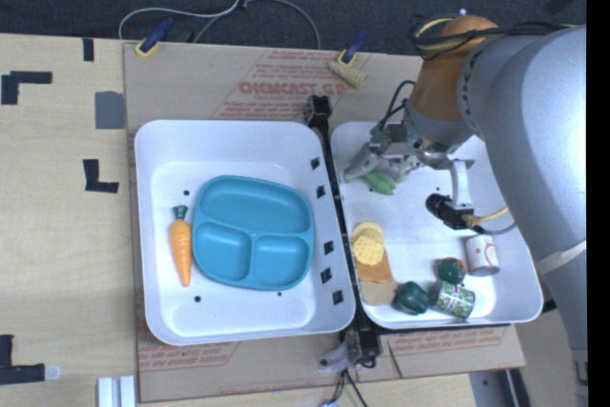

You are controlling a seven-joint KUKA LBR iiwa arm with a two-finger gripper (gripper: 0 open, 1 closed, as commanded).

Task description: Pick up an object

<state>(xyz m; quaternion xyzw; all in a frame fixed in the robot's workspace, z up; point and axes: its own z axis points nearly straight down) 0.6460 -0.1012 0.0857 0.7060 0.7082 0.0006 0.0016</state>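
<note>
Pale wood bench, topped with a printed cardboard sheet, carries two shallow white bins side by side. In the left bin, a toy carrot lies lengthwise just left of the blue plate, a smooth, glossy three-compartment dish with rounded corners.

In the right bin, a ridged yellow disc rests on a tan slab, level with the plate and near its right side. Up and to the right of the plate, a small green piece lies on the bin floor, with the gripper directly over it, touching or nearly so. Whether the claw is open or closed cannot be told from this angle, and nothing shows it holding anything.

The green piece looks the likely target. Judged by its look, it is a light, stiff plastic toy, possibly slick, and best pinched across its narrow middle.

Farther right of the plate and slightly lower sit a dark green rounded lump, a green-labelled can on its side, and a small white can. The grey arm looms farthest right.
</note>
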